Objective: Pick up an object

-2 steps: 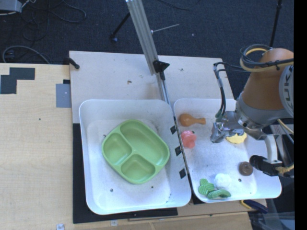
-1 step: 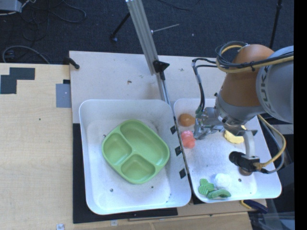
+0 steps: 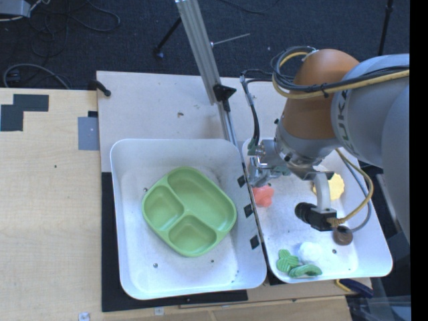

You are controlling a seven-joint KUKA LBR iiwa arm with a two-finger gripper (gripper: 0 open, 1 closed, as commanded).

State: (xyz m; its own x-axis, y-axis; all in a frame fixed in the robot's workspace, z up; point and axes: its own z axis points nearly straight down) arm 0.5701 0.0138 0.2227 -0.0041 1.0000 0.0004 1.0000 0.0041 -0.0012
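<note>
Two white bins [image 3: 127, 179] are seen on a pale wooden bench [image 3: 47, 212] marked with grey patches. A light green divided plate [image 3: 189, 210] is set in the left bin. In the right bin [image 3: 374, 259], an orange-red piece [image 3: 263, 196], a yellow piece [image 3: 336, 186], a green ridged piece [image 3: 295, 266] and a white lump [image 3: 311, 250] are found. The arm [image 3: 374, 112] is coloured grey, with an orange band [image 3: 321, 85].

one fixed camera above the bench [image 3: 167, 105] looks down slantwise on both bins [image 3: 134, 179].
</note>
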